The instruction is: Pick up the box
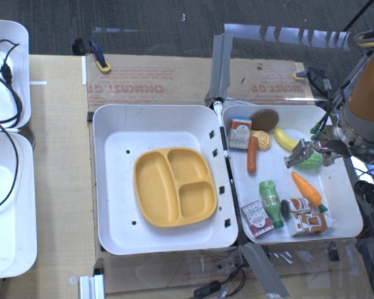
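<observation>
Three boxes lie in the right bin (352, 195). A small orange, white and blue box (240, 133) is near the bin's far left corner. A red and white box (257, 218) lies at the front left, and an orange and white carton (308, 220) at the front right. My gripper (306, 153) hangs over the right middle of the bin, right above a green toy (310, 162) and apart from all three boxes. No box is in it.
Also in the right bin are a brown potato (265, 118), a banana (285, 140), a red sausage (252, 155), a carrot (306, 189) and a green bottle (270, 201). A yellow divided plate (174, 185) lies in the left bin (112, 142).
</observation>
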`<state>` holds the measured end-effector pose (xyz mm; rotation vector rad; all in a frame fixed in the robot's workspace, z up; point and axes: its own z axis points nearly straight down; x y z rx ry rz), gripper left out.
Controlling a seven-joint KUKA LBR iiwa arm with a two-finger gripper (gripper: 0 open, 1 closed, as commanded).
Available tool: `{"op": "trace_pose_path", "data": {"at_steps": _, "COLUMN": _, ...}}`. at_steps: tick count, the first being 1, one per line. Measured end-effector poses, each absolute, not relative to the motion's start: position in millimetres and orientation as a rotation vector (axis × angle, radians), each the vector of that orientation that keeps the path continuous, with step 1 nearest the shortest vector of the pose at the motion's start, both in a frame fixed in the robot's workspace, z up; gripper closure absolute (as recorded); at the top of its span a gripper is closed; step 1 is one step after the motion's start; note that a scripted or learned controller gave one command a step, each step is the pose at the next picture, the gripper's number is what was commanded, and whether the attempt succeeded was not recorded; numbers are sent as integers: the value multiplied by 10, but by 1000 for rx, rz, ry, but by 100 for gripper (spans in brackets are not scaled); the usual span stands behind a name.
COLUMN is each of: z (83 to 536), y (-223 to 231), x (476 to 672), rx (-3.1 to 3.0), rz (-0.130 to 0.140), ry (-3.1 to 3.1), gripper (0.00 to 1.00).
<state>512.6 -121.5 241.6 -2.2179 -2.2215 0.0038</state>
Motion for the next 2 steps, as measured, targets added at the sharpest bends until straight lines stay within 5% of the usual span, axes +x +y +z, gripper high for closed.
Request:
{"op": "trace_pose_path", "data": {"at_steps": 1, "z": 911, "y": -1025, "x": 5239, "rx": -2238, "rz": 2, "ry": -2202, "gripper": 0}}
{"op": "trace_pose_path", "data": {"at_steps": 2, "z": 1669, "y": -960, "x": 5813, "rx": -2314, "rz": 3, "ry": -2125, "gripper": 0}}
